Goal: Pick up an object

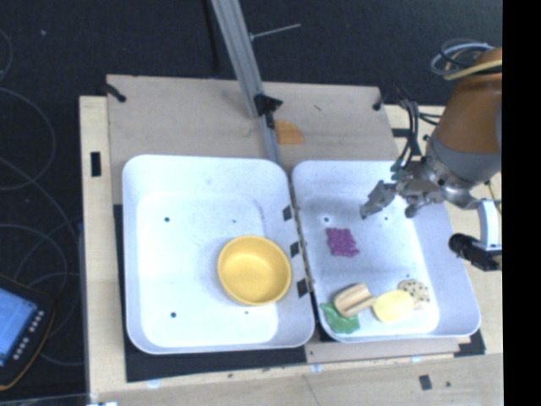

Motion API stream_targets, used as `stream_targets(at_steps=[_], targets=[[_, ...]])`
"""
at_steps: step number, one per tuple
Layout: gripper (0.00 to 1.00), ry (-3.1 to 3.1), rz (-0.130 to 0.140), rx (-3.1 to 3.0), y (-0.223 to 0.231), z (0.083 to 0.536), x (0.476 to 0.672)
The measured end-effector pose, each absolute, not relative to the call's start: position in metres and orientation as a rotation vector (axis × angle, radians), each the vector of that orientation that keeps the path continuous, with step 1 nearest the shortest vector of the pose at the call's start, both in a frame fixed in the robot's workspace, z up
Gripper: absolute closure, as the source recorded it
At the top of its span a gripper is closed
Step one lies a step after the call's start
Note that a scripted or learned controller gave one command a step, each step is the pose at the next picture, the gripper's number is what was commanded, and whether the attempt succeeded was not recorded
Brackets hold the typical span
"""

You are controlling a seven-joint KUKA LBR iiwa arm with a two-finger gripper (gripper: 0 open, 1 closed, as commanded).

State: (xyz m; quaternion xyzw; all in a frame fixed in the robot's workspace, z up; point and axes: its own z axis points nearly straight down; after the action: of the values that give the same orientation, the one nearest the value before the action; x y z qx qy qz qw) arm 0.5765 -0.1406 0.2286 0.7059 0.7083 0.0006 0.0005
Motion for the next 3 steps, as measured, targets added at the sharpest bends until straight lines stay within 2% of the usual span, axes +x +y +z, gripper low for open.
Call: stream_targets(at_steps=[1,2,3], targets=[[0.00,2.223,0.002,2.219,-0.141,0.229,0.576],[0.00,2.222,-0.006,2.223,-0.145,0.178,0.566],[0.00,2.221,-0.006,2.226,-0.137,0.120,0.565]])
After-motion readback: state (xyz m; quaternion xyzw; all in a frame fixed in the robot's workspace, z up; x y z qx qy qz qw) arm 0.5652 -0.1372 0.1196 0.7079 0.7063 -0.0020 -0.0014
